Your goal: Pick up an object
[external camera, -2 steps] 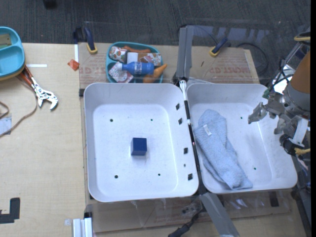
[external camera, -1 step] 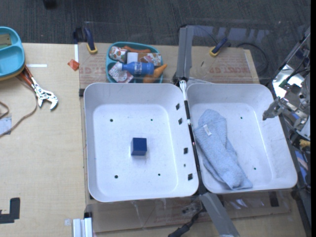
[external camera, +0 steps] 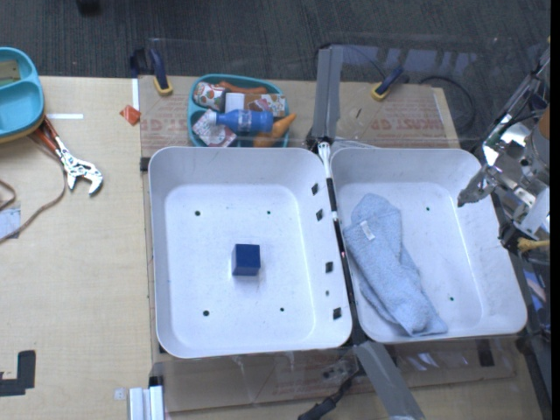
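From the overhead camera, two white bins sat side by side on the counter. The left bin [external camera: 175, 234] had a small blue cube [external camera: 247, 259] resting flat on its floor, a bit below the middle and well clear of every wall. The right bin [external camera: 490, 261] held a crumpled light-blue towel [external camera: 389, 265] that ran from near the bin's middle down toward its near edge, lying close to the wall shared with the left bin.

The hand [external camera: 477, 188] was hanging over the right bin's far right corner, well apart from both the towel and the cube, with nothing between its fingers. Honestly I couldn't tell whether it was open or closed, the angle was just too messy there.

Past the far edge of the left bin there was a small teal basket [external camera: 199, 94] stuffed with assorted toys. Off toward the counter's left edge lay a wrench [external camera: 79, 171], with a teal tray [external camera: 26, 103] at the far left corner.
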Tool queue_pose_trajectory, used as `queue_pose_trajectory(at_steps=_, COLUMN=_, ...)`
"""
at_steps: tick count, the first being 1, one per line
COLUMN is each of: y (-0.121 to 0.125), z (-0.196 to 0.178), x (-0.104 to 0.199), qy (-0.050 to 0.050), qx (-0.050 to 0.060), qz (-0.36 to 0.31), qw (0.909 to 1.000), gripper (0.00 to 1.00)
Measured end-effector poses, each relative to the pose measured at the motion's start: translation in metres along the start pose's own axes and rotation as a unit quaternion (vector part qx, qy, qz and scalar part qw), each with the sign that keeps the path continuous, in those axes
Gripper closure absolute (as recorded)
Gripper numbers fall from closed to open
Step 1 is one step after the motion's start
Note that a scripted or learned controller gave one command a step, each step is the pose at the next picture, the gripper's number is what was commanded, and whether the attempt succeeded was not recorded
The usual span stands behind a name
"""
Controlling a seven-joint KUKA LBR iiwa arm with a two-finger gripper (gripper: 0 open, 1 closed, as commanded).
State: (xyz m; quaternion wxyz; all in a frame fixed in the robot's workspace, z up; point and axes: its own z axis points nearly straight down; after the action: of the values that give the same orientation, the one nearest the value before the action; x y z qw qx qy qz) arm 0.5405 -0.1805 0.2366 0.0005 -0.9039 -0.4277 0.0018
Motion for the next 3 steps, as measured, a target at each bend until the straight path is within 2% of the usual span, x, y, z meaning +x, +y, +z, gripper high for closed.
queue_pose_trajectory(at_steps=1, y=0.008, z=-0.02, x=-0.003, qy=-0.001, qx=0.001, qz=0.152, qw=0.9884, gripper=0.0)
queue_pose_trajectory(at_steps=2, y=0.035, z=-0.047, x=-0.023, qy=-0.001, qx=0.0, qz=0.333, qw=0.943, gripper=0.0)
queue_pose_trajectory(at_steps=3, y=0.016, z=0.087, x=0.049, qy=0.0, qx=0.001, qz=0.332, qw=0.9433, gripper=0.0)
